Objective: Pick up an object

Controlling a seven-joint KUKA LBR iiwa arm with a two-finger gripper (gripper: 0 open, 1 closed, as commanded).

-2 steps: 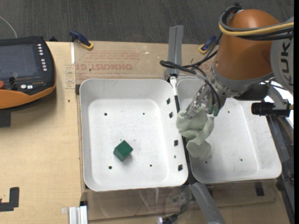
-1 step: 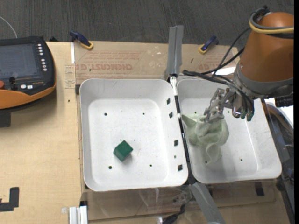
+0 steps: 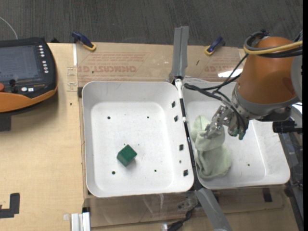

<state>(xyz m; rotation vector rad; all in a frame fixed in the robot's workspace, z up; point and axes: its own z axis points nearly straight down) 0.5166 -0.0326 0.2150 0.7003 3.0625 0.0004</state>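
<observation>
Left bin (image 3: 91, 129): green block (image 3: 127, 155)

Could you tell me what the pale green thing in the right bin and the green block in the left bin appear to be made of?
Pale green thing: soft cloth, judging by its rumpled folds and matte look. Green block: rigid, matte, sharp-edged; possibly foam, wood or plastic.

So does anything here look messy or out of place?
Only slightly: the pale green cloth lies crumpled in a heap against the left wall of the right bin, under the hand. The green block sits tidily in the left bin.
</observation>
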